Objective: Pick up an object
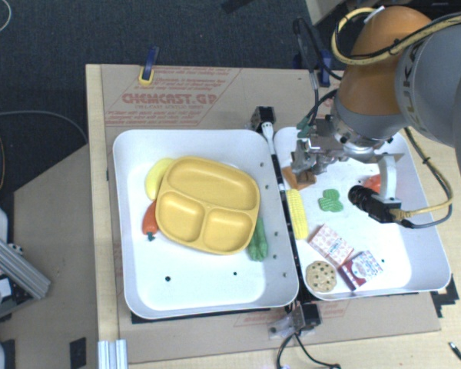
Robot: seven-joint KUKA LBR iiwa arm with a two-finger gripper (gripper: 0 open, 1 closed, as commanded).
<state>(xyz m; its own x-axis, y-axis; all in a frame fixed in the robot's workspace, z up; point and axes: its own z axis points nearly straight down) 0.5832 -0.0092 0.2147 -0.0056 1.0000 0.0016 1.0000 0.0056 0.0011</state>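
Hovering over the right bin (430, 271), the gripper (306, 164) sits above a brown piece (298, 178); its grip cannot be told. Crowded by the corn (296, 212) and wall, it may slip.

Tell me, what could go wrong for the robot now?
The tool hangs low in the right bin's far left corner, beside a brown piece. That piece sits close to the wall, so the tool might bump the wall and miss. The corn lies close by and could get knocked aside. The black cable trails across the bin near the red piece and might drag things.
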